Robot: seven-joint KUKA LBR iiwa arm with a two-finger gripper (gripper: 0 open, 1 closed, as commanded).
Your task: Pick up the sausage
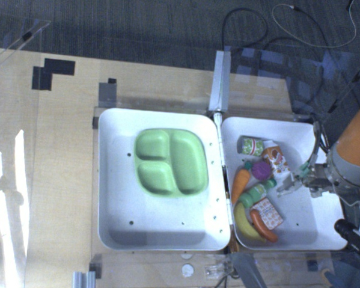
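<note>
The sausage (264, 226) is a short reddish-orange link lying at the front of the right bin (301, 234). It rests against a yellow banana (246, 221) on its left and a small printed packet (268, 212) on its right. My gripper (290, 183) hangs over the middle of the right bin, up and to the right of the sausage and apart from it. Nothing shows in its grasp.
The right bin also holds a carrot (241, 183), a green bottle (256, 193), a purple item (262, 169), a can (250, 145) and a second packet (276, 158). A green divided tray (170, 161) sits in the left bin (114, 185).
</note>
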